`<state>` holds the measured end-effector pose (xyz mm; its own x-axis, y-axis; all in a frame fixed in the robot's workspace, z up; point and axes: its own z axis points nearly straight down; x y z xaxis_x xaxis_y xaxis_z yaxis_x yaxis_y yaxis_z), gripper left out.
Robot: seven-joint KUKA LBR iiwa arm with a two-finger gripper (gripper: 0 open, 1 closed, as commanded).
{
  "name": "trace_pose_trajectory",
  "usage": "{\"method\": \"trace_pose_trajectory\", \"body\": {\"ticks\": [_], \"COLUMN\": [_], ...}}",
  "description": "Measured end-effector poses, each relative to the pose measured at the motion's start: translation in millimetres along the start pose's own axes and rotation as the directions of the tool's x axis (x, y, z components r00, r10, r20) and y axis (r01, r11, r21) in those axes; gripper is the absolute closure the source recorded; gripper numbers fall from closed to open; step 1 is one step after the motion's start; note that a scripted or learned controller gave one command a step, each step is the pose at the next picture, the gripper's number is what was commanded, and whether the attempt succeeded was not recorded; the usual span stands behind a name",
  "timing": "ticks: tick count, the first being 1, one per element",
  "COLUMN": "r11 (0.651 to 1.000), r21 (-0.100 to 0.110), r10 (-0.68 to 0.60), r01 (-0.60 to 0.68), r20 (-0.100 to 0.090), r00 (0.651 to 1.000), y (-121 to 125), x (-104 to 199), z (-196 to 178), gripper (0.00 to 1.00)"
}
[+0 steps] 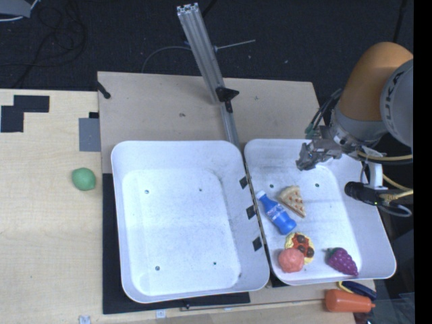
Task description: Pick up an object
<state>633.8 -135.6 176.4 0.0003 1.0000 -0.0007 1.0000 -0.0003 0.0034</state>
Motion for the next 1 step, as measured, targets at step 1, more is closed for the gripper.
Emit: {"method": "trace_pose_trajectory", "body": {"ticks": [1], "r11": [1.000], "r21": [-0.001], "r10": [0.000], "r01": [0.000], "r20": [0.000], "r00": [1.000], "y": [0.9], "x": [-0.6], "z": [-52.3], "gripper": [1.00]}}
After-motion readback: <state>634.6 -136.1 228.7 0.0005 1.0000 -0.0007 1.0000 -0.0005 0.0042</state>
